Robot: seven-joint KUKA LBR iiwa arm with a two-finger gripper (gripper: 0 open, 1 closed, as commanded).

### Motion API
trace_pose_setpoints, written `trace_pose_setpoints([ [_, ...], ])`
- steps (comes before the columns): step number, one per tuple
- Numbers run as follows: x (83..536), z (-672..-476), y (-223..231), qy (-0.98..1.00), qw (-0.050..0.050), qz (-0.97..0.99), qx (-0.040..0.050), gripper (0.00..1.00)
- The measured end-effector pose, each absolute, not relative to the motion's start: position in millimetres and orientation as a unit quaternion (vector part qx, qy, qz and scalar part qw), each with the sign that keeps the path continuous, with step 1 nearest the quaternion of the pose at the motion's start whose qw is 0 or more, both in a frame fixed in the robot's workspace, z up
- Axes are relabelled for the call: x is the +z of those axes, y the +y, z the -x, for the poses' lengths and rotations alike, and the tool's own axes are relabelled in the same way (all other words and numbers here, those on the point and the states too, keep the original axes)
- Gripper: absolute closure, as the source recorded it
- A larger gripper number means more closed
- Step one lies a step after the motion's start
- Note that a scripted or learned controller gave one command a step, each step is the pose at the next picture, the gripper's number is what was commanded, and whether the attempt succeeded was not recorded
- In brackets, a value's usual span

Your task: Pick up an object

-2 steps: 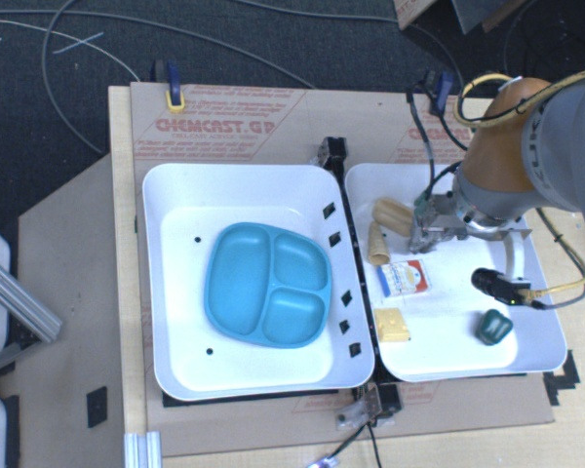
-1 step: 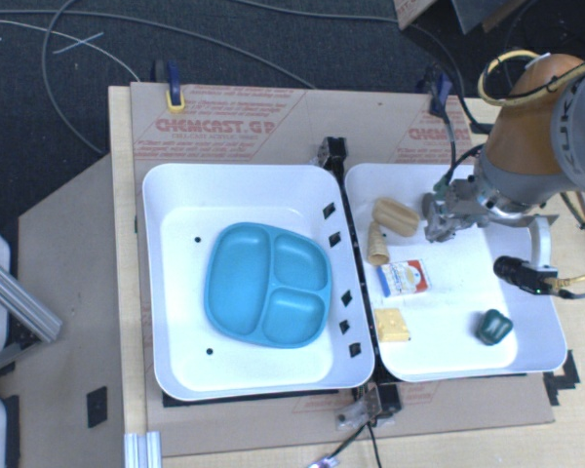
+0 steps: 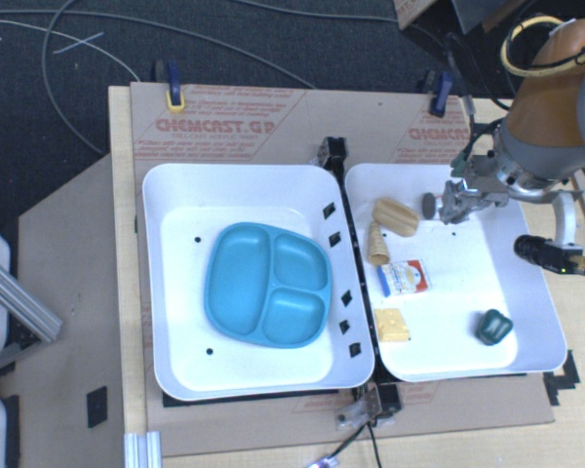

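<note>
The worktop [image 3: 224,115] carries two white bins. The left bin [image 3: 166,203] holds a blue divided plate [image 3: 267,285]. My end effector [image 3: 450,206] hovers over the right bin [image 3: 526,291], just beside a tan roll [image 3: 397,216]; I cannot tell its grip state. A second roll [image 3: 377,245], a packet [image 3: 403,278], a yellow block [image 3: 392,325] and a teal object [image 3: 493,328] lie there too.

Left bin [image 3: 166,261]: white. Right bin [image 3: 526,291]: white. Divided plate [image 3: 268,284]: sky blue. Two tan pieces, one [image 3: 397,216] and another [image 3: 378,244]. Packet [image 3: 403,278]: white with blue and red print. Square piece [image 3: 392,325]: pale yellow. Small object [image 3: 493,328]: teal. Arm [image 3: 551,96]: grey, orange band. Board [image 3: 224,125]: brown, red lettering.
</note>
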State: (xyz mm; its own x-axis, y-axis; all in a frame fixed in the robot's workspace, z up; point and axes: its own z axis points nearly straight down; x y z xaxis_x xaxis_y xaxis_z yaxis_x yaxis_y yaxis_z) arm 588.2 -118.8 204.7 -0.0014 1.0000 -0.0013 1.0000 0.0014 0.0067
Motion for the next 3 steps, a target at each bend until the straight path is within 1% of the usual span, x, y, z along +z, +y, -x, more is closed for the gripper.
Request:
trace_pose_setpoints([
  [1, 220, -578.3, -64, 0.709, -0.001, -0.705, 0.0014, 1.00],
  [2, 211, -566.9, -9, 0.709, -0.003, -0.705, 0.0000, 1.00],
  [3, 226, -556.7, 46, 0.709, -0.001, -0.705, 0.0015, 1.00],
])
